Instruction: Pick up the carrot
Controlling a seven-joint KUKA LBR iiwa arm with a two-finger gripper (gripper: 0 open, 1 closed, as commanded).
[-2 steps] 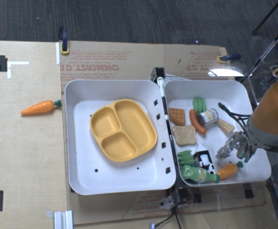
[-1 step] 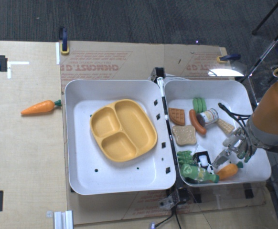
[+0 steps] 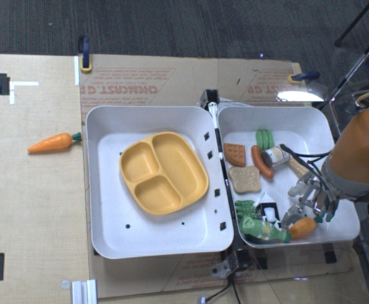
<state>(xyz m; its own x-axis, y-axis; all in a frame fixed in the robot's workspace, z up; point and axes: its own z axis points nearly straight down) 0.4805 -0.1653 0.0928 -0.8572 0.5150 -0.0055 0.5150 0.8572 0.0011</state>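
Cardboard [image 3: 32,189] covers our bench, dark carpet [image 3: 184,18] beyond. We see the gripper [image 3: 308,213] above the right bin's [image 3: 336,233] carrot [image 3: 302,227]; its spread we cannot tell

plate [image 3: 164,171] in left bin [image 3: 102,189] | waffle [image 3: 234,154] in right bin [image 3: 311,120] (plate's right)

I see a yellow three-compartment plastic plate [image 3: 164,171] lying in the left shallow white bin [image 3: 102,189]. In the neighbouring bin, right of that plate, sit a brown toy waffle [image 3: 234,154], a beige toast slice [image 3: 245,180], a red sausage [image 3: 262,162] and green leafy toys [image 3: 254,223].
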